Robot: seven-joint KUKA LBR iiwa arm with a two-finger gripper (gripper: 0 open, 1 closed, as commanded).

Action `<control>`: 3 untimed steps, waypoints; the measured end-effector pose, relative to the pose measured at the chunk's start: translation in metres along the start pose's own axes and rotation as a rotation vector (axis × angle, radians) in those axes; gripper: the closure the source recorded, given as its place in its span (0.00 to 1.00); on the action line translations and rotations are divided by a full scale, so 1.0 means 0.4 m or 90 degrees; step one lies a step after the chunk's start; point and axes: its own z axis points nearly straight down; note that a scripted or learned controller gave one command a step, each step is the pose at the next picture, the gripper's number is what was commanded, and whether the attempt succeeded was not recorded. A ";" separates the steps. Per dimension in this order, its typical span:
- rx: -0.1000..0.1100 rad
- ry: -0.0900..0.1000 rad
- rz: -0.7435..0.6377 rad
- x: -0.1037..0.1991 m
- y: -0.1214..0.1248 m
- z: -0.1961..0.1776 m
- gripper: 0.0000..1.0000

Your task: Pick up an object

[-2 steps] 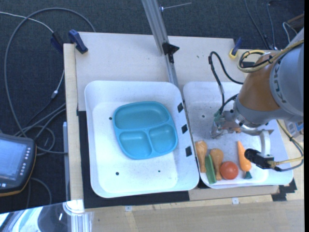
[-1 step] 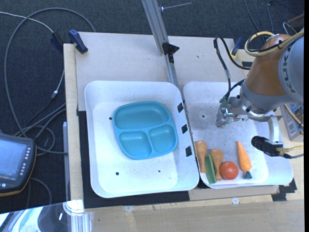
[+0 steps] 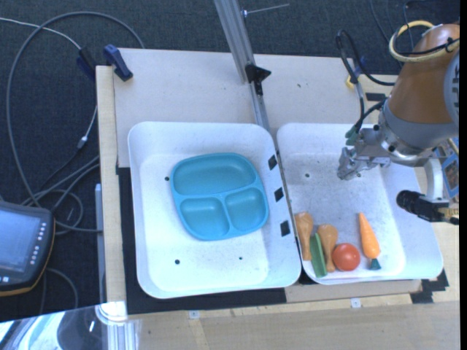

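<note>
In the right bin (image 3: 321, 159), several toy foods lie along the near edge: an orange carrot (image 3: 368, 238), a red tomato (image 3: 346, 257), a green bean-like piece (image 3: 317, 249), a tan piece (image 3: 303, 225) and another tan piece (image 3: 329, 238). My gripper (image 3: 352, 164) hangs over the bin's middle, above and behind these foods, and nothing shows between its fingers. Its metal fingers point down to the left.
The left bin (image 3: 146, 195) holds a teal divided plate (image 3: 217, 194). A metal pole (image 3: 235, 28) slants over the bench between the bins. A black part of the arm (image 3: 425, 205) sits over the right bin's right rim. Cables lie on the floor to the left.
</note>
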 end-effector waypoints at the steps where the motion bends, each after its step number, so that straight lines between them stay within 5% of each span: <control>1: 0.001 0.000 0.000 0.000 0.004 -0.094 1.00; 3: 0.004 0.002 -0.003 0.288 0.080 -0.031 1.00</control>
